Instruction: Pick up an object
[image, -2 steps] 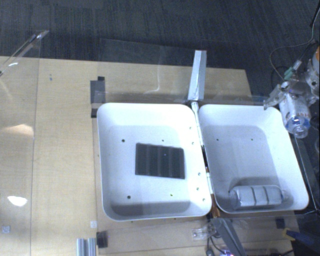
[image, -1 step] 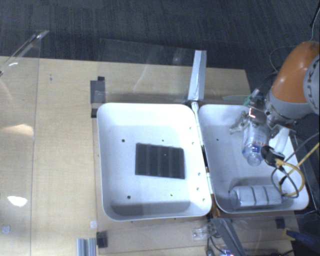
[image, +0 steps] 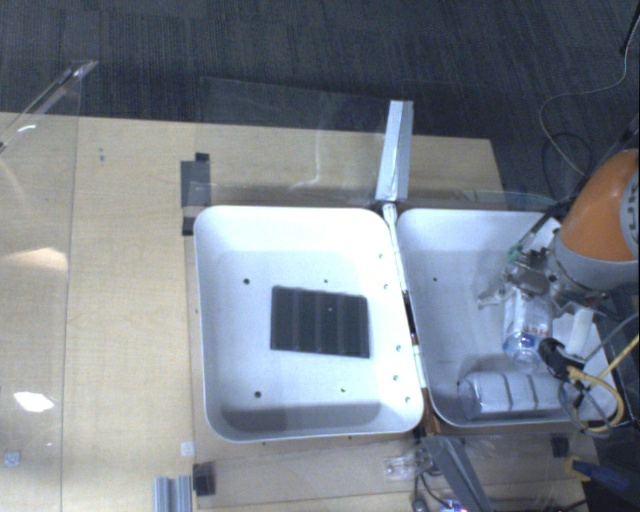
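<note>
In the right bin, my gripper hangs below the grey wrist and its orange band, over the bin's right half. Just under it lies a small clear plastic bottle, its bluish end pointing toward the front. I cannot make out whether the gripper touches the bottle. A grey ribbed block rests against the front wall of the same bin. A dark ribbed rectangular pad lies flat in the middle of the left bin.
Yellow and black cables hang from the arm over the right bin's front right corner. A metal bar stands behind the seam between the bins. Wooden bench top stretches to the left.
</note>
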